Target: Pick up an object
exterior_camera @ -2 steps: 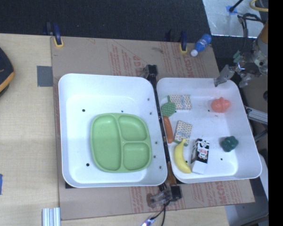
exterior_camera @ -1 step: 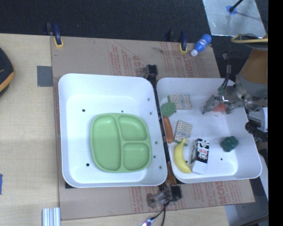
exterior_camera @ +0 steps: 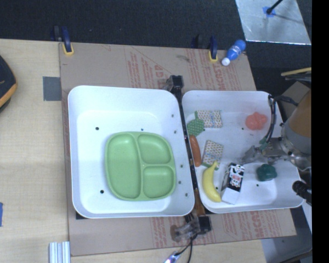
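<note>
Banana (exterior_camera: 210, 183) lay at the right bin's (exterior_camera: 230, 97) lower left corner, just left of a black-and-white carton (exterior_camera: 235, 178). End effector (exterior_camera: 259, 153) hovered right of the banana, near a green object (exterior_camera: 266, 172); its finger state could not be determined.

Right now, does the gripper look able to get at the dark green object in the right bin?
Probably yes: the gripper hangs just left of the dark green object, which lies apart from the milk carton with nothing over it.
</note>
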You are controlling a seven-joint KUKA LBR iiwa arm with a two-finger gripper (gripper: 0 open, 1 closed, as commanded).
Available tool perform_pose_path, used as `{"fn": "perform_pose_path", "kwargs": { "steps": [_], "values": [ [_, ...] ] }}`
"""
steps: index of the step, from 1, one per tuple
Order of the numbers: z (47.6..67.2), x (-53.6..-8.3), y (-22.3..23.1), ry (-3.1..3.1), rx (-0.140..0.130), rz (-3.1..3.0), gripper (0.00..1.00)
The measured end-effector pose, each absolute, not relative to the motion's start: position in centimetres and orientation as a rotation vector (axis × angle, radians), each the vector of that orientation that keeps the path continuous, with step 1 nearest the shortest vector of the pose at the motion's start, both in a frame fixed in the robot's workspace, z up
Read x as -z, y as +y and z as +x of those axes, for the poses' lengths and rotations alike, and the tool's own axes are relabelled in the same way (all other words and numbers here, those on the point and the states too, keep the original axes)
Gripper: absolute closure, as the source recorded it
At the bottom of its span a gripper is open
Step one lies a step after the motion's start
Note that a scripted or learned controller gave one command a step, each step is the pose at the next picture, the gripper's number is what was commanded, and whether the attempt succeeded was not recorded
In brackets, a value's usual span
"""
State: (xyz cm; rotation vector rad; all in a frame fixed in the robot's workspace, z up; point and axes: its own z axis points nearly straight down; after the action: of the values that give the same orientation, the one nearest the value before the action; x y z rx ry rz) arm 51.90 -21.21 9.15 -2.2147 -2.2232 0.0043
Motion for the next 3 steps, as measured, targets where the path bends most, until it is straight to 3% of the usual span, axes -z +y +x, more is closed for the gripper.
{"fn": "perform_pose_path", "kwargs": {
  "steps": [1,2,3],
  "values": [
    [58.2,-9.2,-21.2,-2.225,-0.002,-2.216,0.0],
    [63.1,-9.2,-19.4,-2.226,-0.002,-2.215,0.0],
    [65.6,-9.2,-21.1,-2.227,-0.003,-2.214,0.0]
  ]
}}
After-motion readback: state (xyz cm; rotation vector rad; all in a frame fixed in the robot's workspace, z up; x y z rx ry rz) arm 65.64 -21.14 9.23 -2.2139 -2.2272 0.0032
